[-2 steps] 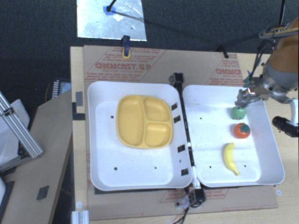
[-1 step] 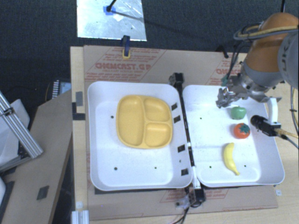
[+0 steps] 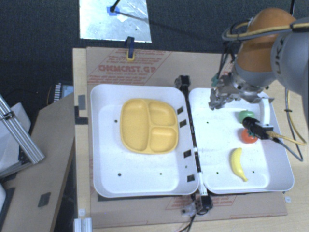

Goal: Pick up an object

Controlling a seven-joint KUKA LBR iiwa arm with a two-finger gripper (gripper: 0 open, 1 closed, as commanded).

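A yellow banana [image 3: 237,164] lies in the right bin [image 3: 217,144], toward its front. A red tomato-like piece [image 3: 248,136] with a black part over it sits at the bin's right side, and a green piece [image 3: 245,115] lies just behind it. My gripper [image 3: 216,102] hangs over the back left part of the right bin, left of the green piece and apart from it. I see nothing between its fingers. A yellow divided tray [image 3: 147,125] rests in the left bin [image 3: 108,168].
The grey arm with its orange band [image 3: 263,37] comes in from the upper right over the bin's back edge. A black divider [image 3: 189,129] runs between the bins. A metal sheet [image 3: 115,12] lies beyond the bench. A cable [image 3: 289,138] trails off the right bin.
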